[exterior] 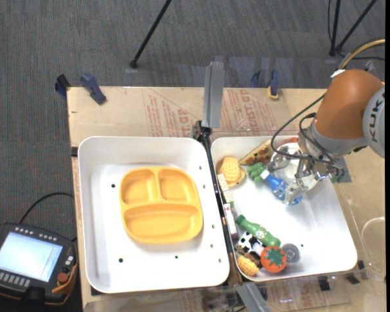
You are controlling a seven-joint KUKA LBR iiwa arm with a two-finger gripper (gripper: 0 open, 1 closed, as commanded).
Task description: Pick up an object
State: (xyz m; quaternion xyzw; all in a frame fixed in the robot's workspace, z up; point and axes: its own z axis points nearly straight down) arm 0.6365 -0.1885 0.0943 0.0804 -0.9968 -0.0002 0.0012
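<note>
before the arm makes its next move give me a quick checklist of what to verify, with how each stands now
1. Gripper is over the right bin, where the objects lie: ok.
2. A target sits under it, the blue and white item by the fingers: ok.
3. Something is held between the fingers: cannot tell, the wrist hides them.
4. Room around the target: not ok, the green toy lies right beside it.
5. Other picks stay reachable, the green bottle and tomato near the front edge: ok.
6. Left bin holds the yellow tray, away from the arm: ok.
</note>
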